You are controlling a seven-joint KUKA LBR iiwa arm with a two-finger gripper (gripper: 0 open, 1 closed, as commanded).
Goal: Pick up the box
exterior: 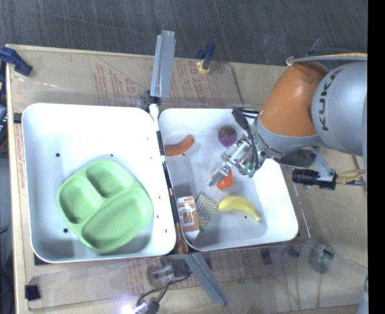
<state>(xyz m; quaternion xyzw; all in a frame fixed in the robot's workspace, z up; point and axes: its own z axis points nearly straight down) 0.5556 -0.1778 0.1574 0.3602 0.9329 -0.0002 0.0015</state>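
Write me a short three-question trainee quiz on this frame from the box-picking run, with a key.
1. True or false: the green divided plate lies in the same bin as the banana.
2. Which item lies nearest the gripper? A) sausage B) small orange piece C) box
3. Against which wall of the right bin does the box rest?

Key:
1. False; the plate is in the left bin, the banana in the right.
2. B.
3. The left wall, by the divider between the bins, near the front corner.
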